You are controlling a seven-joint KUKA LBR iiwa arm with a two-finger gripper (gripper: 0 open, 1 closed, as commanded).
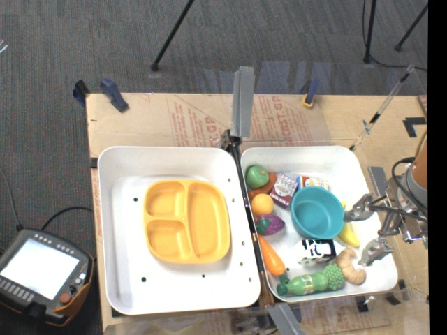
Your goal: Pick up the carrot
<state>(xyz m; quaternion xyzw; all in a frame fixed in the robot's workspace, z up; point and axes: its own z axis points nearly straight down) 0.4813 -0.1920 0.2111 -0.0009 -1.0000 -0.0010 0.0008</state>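
Observation:
The carrot is orange and lies at a slant along the left wall of the right bin, near its front. My gripper hovers over the right edge of that bin, well to the right of the carrot. It is open, one finger towards the back and the other towards the front, and nothing is held between them. A teal bowl and a black-and-white item lie between the gripper and the carrot.
The right bin also holds a green fruit, an orange, a purple eggplant, small boxes, a banana, a tan pastry and a green bottle. A yellow divided plate sits in the left bin.

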